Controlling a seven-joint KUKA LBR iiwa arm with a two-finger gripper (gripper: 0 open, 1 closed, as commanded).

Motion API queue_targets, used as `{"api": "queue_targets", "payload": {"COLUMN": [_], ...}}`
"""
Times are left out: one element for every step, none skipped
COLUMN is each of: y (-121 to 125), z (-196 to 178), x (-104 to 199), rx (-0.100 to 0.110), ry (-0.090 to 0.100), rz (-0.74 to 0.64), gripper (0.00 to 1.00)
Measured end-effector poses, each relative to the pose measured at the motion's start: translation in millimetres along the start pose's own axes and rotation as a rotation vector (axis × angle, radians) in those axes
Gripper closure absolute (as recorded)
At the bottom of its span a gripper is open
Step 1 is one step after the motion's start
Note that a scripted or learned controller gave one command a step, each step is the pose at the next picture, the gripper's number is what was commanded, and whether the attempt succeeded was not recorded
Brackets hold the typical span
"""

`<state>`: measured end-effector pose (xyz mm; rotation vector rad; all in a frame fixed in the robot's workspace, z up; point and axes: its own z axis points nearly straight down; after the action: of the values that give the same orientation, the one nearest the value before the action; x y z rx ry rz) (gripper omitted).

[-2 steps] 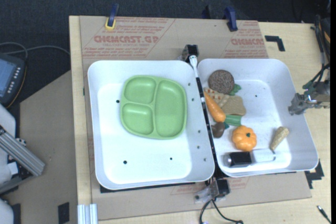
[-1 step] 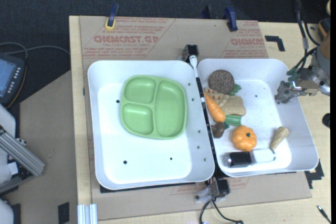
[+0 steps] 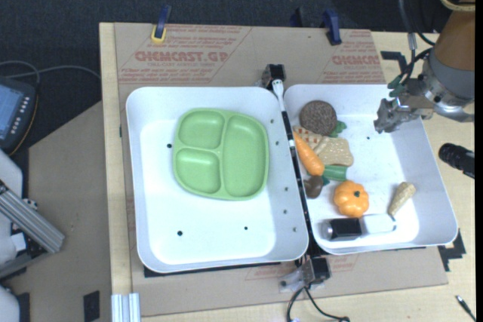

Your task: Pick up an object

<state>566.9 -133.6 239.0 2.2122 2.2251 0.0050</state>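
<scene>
The right bin (image 3: 423,177) holds several toy foods. A dark round patty (image 3: 318,116) lies at its upper left, with a carrot (image 3: 309,154) and a tan cracker-like piece (image 3: 334,152) below it. An orange pumpkin (image 3: 351,198) sits lower down, a pale beige piece (image 3: 401,197) lies to its right, and a black-and-white block (image 3: 356,227) rests near the front wall. My gripper (image 3: 388,119) hangs over the bin's upper right, apart from all of them, with nothing visible in it.
The left bin (image 3: 151,177) holds a green divided plate (image 3: 221,153). A brown piece (image 3: 313,186) lies beside the carrot. Bare floor of the right bin stretches under and below my gripper. Blue clamps (image 3: 330,26) hold the cardboard at the back.
</scene>
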Motion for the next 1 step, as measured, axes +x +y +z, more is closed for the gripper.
{"api": "queue_targets", "payload": {"y": [31.4], "z": [16.5], "x": [35.0], "rx": [0.002], "ry": [0.000], "rz": [0.002], "gripper": [1.00]}}
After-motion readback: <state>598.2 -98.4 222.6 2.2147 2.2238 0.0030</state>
